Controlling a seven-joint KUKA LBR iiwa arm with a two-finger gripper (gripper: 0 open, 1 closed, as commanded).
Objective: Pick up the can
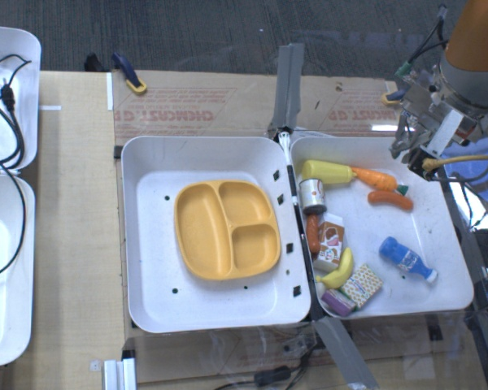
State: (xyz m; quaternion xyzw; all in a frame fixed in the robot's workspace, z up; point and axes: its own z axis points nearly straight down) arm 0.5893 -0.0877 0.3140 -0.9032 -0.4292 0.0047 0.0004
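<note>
The gripper [419, 154] hangs over the upper right corner of the right bin [455, 287], above the rim and clear of everything inside it; whether it is apart or together I cannot tell, since the wrist hardware and cables blur together there. Nothing is seen held in it.

The can [311, 195] lies on its side against the right bin's left wall, well apart from the gripper. Its long axis runs roughly up and down the view, with a silvery end toward the top and its darker end toward the bottom. Just above it, touching or nearly so, lies a yellow banana-like toy [327, 171]; an orange carrot [377, 179] lies to the right of that. Below the can sit a small printed carton [331, 242], another banana [339, 272] and a patterned packet [362, 286]. A blue bottle [407, 259] lies apart, toward the lower right.

The arm [475, 35] comes in from the upper right, its orange band above the grey wrist, pointing down and slightly left.

The left bin [142, 242] holds 1 yellow divided plate [226, 228] with 3 compartments.
</note>
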